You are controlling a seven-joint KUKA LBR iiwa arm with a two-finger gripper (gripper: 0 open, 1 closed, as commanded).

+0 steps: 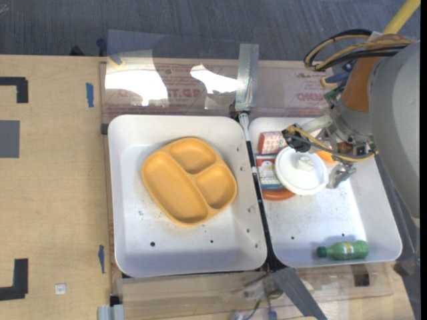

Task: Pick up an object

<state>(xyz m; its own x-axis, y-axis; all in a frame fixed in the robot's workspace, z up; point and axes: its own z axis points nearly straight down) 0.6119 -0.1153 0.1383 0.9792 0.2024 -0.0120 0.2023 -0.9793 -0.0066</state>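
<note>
1. The worktop [47,179] is bare light wood on the left, with black corner marks and strips of blue tape.
2. The left bin [123,245] holds a yellow divided plate [189,180], lying flat near its middle, with three compartments facing up.
3. A dark divider runs between the two bins; behind them, a clear plastic sheet is taped to the back wall.
4. The right bin [373,225] holds a cluster in its back left part: a small red and white box [270,142], a carton [267,172] beside the divider, and an orange dish [277,193] partly under a white round bowl [301,171].
5. A green bottle [343,249] lies on its side near the front edge of the right bin, well apart from the cluster.
6. The tool [333,157] hangs low over the back of the right bin, just right of the white bowl and seemingly touching its rim. Cables and the wrist hide the fingers, so I cannot tell how far open it is or whether it has hold of anything.
7. The grey arm [400,112] with its orange band fills the right.
</note>
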